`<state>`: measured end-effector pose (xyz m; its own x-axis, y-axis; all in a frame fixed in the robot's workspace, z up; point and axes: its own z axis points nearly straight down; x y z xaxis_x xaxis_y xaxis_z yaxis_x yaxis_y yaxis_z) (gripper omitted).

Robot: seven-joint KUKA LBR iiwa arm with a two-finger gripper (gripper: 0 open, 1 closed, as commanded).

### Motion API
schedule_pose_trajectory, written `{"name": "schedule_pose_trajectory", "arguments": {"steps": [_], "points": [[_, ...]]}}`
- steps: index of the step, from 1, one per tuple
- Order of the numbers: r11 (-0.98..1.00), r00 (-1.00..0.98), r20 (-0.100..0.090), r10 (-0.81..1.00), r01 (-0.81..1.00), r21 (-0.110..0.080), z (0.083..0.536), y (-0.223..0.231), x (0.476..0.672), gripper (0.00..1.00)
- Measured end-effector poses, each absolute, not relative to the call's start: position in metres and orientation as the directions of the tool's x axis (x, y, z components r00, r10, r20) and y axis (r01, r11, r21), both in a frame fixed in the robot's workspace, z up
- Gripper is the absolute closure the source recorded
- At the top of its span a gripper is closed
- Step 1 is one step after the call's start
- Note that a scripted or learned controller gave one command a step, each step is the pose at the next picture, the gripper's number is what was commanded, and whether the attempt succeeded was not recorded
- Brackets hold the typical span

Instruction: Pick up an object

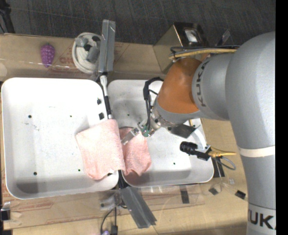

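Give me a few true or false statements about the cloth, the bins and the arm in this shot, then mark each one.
1. The pink cloth drapes over the divider between the two bins. True.
2. The cloth lies wholly inside the left bin. False: part of it lies in the right bin.
3. The gripper is above the right bin. True.
4. A purple object sits inside the left bin. False: it rests on the bench beyond it.
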<state>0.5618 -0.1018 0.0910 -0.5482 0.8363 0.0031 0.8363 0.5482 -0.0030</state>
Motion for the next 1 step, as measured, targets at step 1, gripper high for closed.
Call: {"name": "schedule_pose_trajectory", "arguments": {"steps": [1], "points": [[0.550, -0.550, 0.003, 0.835, 0.835, -0.003, 0.1009, -0.1022, 0.5623, 1.00]]}}
